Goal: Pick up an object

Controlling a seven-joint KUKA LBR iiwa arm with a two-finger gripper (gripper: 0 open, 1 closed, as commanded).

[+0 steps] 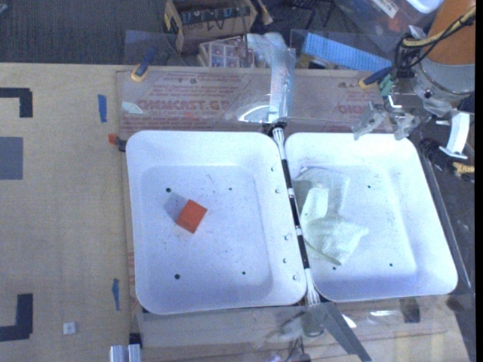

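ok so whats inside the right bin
A crumpled white cloth lies in the right bin, toward its left side near the divider. The folds cover the floor beneath them, so anything under the cloth cannot be seen.

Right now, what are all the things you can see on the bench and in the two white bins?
bins: two, white, side by side on the bench.
block: one, orange-red, in the left bin, left of its middle.
cloth: one, white and crumpled, in the right bin, toward its left side.
cardboard sheet: one, brown with red print, lying behind the bins.
tape marks: two, blue, on the wooden bench left of the bins.
cardboard box: one, brown, on the floor beyond the bench.
arm: one, grey with an orange band, at the upper right.
hand: one, grey, above the far edge of the right bin.
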